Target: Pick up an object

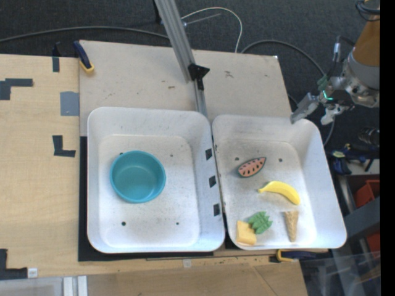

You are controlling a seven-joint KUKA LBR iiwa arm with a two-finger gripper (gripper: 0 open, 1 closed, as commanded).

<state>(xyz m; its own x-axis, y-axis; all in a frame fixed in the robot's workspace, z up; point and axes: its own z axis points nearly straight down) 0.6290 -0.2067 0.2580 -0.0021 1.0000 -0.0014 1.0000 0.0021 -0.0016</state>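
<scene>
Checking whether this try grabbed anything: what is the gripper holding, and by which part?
Nothing. The gripper sits open past the right bin's far corner.

Both white bins (154, 119) look like smooth moulded plastic with a dull sheen, speckled with dark scuffs. The teal bowl (137, 176) is smooth, slightly glossy plastic. The banana (281, 191), watermelon slice (251, 167), green leafy piece (260, 222), yellow block (245, 234) and ice-cream cone (291, 224) look like matt toy plastic. The tabletop (31, 165) is pale matt wood. The slanted pole (176, 29) is brushed grey metal.
</scene>
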